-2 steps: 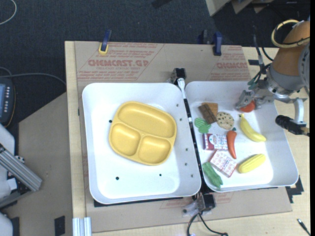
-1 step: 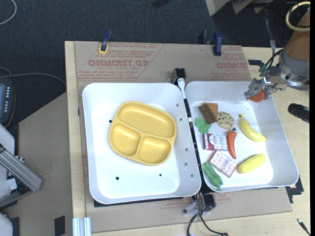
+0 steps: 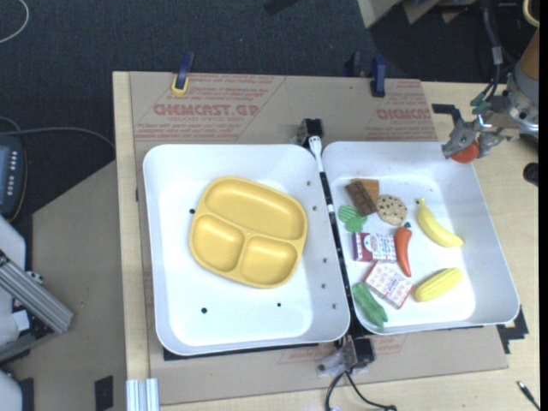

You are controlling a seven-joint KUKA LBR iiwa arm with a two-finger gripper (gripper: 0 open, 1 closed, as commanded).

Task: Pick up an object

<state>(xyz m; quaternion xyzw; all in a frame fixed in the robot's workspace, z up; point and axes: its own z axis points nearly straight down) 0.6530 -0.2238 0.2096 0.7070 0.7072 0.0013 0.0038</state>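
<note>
Two white bins sit side by side on the bench so the arm can reach both. The left bin (image 3: 171, 306) holds a big yellow tray (image 3: 248, 231) with three parts, lying flat. The right bin (image 3: 479, 229) keeps the small toy food close together, so there is plenty to grab: a banana (image 3: 437, 224), a corn cob (image 3: 437, 284), a red pepper (image 3: 402, 250), two little boxes (image 3: 374, 247), a cookie (image 3: 391, 208), a brown bar (image 3: 363, 195) and some green bits (image 3: 352, 217). The gripper (image 3: 467, 144) hangs over the far right corner of that bin. A small red-orange thing (image 3: 466, 152) sits right at its tip, round and bright. It looks clamped on it, lifted off the bin.
</note>
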